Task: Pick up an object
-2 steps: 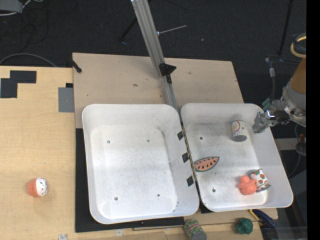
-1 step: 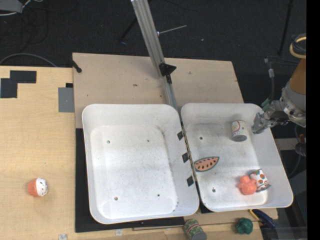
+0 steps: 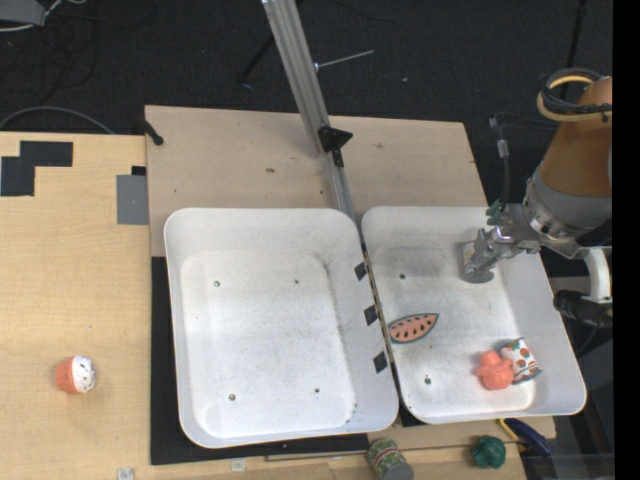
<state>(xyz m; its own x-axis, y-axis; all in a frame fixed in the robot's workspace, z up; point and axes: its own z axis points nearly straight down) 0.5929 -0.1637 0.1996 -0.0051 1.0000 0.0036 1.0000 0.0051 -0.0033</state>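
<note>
The right bin (image 3: 440,230) holds a watermelon-slice toy (image 3: 412,327) near its left wall. A small orange figure (image 3: 494,370) lies at the front right, touching a white patterned piece (image 3: 522,360). My gripper (image 3: 478,268) hangs over the upper right part of this bin, well behind and to the right of the watermelon slice. Nothing shows between its fingers. The arm comes in from the right edge.
The left bin (image 3: 195,238) stands beside the right one. A slanted aluminium bar (image 3: 305,88) rises behind the bins. An orange-and-white ball (image 3: 75,374) lies on the wooden bench at left. A small can (image 3: 388,458) and a green object (image 3: 489,452) sit in front of the bins.
</note>
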